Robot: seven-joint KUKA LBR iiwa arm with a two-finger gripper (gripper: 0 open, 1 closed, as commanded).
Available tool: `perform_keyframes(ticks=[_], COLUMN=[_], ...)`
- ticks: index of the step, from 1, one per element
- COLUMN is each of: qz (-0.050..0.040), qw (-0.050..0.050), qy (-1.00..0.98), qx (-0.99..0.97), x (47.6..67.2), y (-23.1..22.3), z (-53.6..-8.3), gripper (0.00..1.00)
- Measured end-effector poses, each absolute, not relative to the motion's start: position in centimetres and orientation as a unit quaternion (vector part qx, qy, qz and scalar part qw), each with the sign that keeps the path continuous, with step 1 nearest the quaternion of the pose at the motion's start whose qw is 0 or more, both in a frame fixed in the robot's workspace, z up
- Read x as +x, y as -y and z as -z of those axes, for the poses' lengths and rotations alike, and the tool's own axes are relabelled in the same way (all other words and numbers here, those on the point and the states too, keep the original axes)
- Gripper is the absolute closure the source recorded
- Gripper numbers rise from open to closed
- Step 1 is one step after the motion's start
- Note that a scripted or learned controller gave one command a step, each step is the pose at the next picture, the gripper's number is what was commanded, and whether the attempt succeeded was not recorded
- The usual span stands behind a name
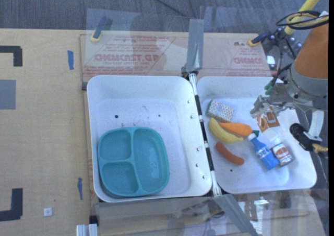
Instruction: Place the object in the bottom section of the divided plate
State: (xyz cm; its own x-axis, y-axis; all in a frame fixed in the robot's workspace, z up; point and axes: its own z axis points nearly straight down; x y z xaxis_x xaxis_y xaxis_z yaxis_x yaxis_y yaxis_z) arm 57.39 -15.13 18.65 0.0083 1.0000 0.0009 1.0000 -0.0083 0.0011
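Note:
A teal divided plate [156,134] lies in the left bin [141,91], toward its front left corner, with nothing in its three sections. My gripper [266,107] hangs over the right bin [300,177] near its far right side. Directly below it lies a small brown packet [269,121]; whether the gripper touches it I cannot tell. Further left in that bin lie a banana [220,131], an orange carrot [237,128], a red sausage [230,153] and a patterned little box [221,110].
A blue bottle [264,153] and a small can [282,154] lie in the right bin's front right part. The ridge [201,130] where the bins meet separates the gripper from the plate. Cables [292,21] hang behind the arm.

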Motion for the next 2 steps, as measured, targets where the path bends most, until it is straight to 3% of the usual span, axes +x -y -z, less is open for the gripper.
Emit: perform_keyframes(ticks=[1,2], qz=[0.0001,0.0000], qw=[-0.001,-0.001], qy=[-0.750,-0.805], qx=[0.661,0.593], x=[57.5,55.2], y=[9.3,3.3], z=[-18.9,-18.5], gripper=[1.00,1.00])
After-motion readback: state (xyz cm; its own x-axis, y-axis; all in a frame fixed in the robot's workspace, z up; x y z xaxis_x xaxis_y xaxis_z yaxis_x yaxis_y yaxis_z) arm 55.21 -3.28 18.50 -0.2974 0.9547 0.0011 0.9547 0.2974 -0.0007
